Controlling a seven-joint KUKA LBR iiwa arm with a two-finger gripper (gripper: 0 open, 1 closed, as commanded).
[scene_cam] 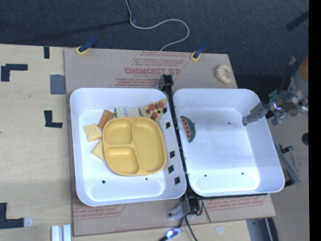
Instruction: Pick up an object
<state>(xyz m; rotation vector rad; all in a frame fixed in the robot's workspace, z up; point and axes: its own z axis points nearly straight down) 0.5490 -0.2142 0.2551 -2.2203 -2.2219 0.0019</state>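
Note:
A yellow divided plate [134, 145] lies in the left bin [85, 185]. Around its upper and left edges lie small toy food pieces: a pale cracker [92, 132], an orange-brown piece [105, 117], a speckled strip [126, 112] and a pizza slice [155, 108]. A watermelon slice [188, 128] rests in the right bin [225, 185] near its left wall. My gripper [252, 115] hangs at the right bin's right rim, far from the watermelon slice, with nothing visible in it.
The bins sit on a cardboard sheet [150, 67] held by clips. A beige ring-shaped object [224, 73] lies on the bench behind the right bin. A cable [160, 26] trails across the dark floor at the back.

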